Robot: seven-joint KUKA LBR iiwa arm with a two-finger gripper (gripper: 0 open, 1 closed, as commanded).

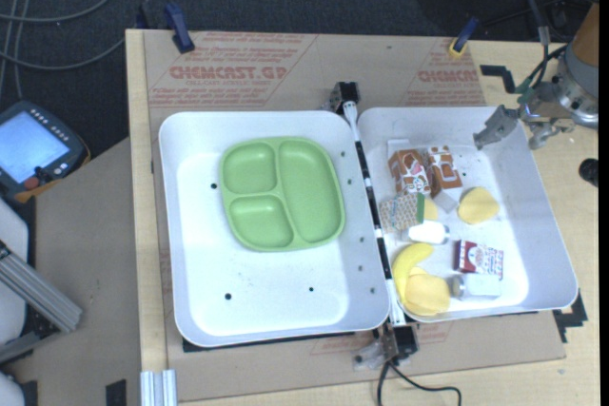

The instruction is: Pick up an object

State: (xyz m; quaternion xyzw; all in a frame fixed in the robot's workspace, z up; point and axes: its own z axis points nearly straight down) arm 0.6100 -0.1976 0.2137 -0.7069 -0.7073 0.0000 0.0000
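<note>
The right bin (pixel 533 204) holds several small items. Two brown-and-white packets (pixel 425 170) lie at its far left, with a pale yellow lump (pixel 479 204) to their right. Below them lie a patterned packet (pixel 401 212) and a small white piece (pixel 428 231). Nearer the front are a banana (pixel 409 260), a yellow lump (pixel 428 296) and a red-and-white box (pixel 479 260). My gripper (pixel 519 130) hangs over the bin's far right corner, above and to the right of the items. Its fingers (pixel 492 126) stand apart, open, with nothing between them.
A green divided plate (pixel 283 193) lies in the left bin (pixel 190 233). A black clip strip (pixel 366 204) joins the two bins. Blue (pixel 178 26) and yellow-blue (pixel 462 38) clamps hold the cardboard at the back. A handheld screen (pixel 33 150) sits off the bench at left.
</note>
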